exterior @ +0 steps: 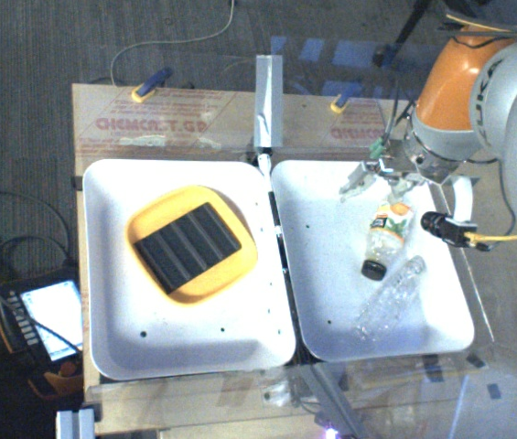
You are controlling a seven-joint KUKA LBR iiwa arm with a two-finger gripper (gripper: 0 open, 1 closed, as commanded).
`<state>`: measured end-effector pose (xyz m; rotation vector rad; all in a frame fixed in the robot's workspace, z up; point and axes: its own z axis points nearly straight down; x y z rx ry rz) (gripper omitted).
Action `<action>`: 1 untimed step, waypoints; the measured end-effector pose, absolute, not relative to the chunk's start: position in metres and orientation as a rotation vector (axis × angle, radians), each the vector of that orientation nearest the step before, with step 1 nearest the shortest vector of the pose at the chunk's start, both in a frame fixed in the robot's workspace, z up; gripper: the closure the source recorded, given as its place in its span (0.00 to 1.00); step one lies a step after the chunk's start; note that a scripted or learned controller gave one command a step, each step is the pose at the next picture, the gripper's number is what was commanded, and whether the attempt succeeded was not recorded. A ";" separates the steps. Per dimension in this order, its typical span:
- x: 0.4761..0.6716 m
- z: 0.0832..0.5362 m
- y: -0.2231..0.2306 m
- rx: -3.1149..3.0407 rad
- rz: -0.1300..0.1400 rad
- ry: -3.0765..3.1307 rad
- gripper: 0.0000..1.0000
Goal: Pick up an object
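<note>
In the right bin (327, 273) lie a small bottle (386, 236) with a black cap and an orange and green label, and a clear crumpled plastic bottle (393, 295) just below it. A yellow pad with a black ribbed top (194, 242) lies in the left bin (112, 318). My gripper (377, 181) hangs over the far edge of the right bin, just above the small bottle's upper end. Its fingers stand open with nothing between them.
The arm's grey and orange wrist (455, 90) comes in from the upper right. A black and orange cable plug (450, 229) juts over the right bin's right rim. A metal divider post (267, 108) stands behind the gap between the bins.
</note>
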<state>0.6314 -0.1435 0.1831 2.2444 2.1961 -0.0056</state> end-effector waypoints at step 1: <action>0.582 0.132 -0.204 2.233 -0.004 2.210 0.00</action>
